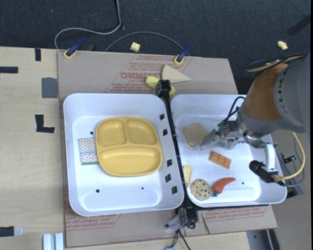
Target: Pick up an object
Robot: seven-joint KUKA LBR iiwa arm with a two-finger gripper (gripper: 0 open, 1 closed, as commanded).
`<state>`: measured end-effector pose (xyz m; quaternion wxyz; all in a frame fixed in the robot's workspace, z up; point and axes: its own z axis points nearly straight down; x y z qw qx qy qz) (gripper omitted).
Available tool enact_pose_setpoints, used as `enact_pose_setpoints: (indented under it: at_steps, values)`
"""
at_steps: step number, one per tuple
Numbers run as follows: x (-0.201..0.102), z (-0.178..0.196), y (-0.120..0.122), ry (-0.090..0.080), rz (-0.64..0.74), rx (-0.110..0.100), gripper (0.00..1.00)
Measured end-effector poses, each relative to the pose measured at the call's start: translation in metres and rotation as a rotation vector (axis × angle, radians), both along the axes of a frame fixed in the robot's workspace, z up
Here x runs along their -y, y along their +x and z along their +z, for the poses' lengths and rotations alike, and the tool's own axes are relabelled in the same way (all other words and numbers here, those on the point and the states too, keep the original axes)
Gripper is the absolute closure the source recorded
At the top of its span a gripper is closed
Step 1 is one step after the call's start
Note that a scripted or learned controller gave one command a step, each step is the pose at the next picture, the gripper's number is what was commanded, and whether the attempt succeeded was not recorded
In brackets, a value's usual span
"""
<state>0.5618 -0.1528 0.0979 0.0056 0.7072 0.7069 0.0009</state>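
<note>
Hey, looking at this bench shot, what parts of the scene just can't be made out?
- Gripper: small and blurred in the camera view, so its finger state is unclear, as is whether it touches the tan piece.
- Patterned card: its right edge is hidden under the yellow divided plate.
- Round speckled item: too small to identify.

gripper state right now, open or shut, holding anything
Gripper: low in the right bin, beside the tan bread-like piece; open or shut cannot be told, nothing visibly held.

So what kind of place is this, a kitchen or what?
Probably a robot lab bench, not a kitchen: two white bins clamped over cardboard, toy food like a cookie, and a loose cable.
</note>
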Motion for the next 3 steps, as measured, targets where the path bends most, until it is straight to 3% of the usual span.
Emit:
enact_pose_setpoints:
  at_steps: [1, 2, 3]
  values:
    - [-0.015, -0.011, -0.044, 0.001, 0.001, 0.002, 0.0]
    - [-0.014, 0.0, -0.043, 0.0, 0.0, 0.002, 1.0]
    - [-0.088, 0.092, -0.023, 0.008, 0.01, -0.002, 1.0]
